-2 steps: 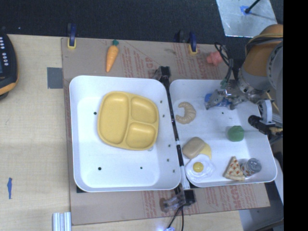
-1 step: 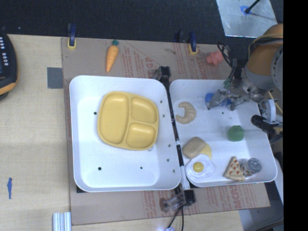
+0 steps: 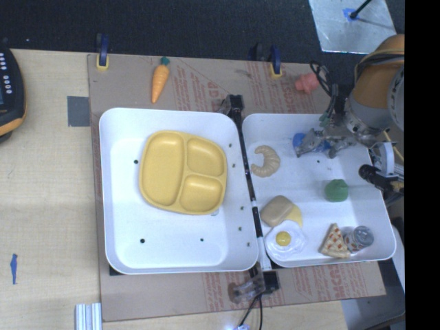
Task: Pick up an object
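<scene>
My gripper sits low in the right bin, beside a small blue object; I cannot tell its opening. The object looks light and rigid; I'd pinch its sides.

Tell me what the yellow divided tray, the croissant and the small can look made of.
Yellow divided tray: likely moulded plastic, smooth with a soft sheen.
Croissant: seemingly toy plastic or rubber, matte tan, evenly coloured.
Small can: top looks metallic, grey and reflective; too small to be sure.
</scene>
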`<state>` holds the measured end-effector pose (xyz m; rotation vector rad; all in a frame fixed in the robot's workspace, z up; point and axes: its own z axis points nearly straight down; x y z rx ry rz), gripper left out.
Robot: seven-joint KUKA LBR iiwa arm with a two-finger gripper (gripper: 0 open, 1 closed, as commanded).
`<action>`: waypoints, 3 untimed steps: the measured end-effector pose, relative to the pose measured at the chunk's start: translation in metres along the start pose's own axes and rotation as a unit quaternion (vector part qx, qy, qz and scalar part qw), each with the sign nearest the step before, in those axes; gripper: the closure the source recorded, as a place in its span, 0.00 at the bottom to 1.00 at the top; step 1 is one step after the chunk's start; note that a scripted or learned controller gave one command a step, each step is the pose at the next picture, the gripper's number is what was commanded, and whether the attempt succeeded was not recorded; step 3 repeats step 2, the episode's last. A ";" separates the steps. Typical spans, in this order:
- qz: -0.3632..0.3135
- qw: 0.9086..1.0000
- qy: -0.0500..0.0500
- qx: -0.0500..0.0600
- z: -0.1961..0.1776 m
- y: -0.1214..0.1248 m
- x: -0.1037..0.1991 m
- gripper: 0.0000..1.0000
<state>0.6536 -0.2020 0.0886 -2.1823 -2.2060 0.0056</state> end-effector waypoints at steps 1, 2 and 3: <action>0.000 1.000 0.000 0.000 0.000 0.000 0.000 0.00; 0.001 1.000 -0.004 -0.008 -0.002 -0.008 -0.002 0.00; 0.001 1.000 -0.004 -0.008 -0.002 -0.008 -0.002 0.00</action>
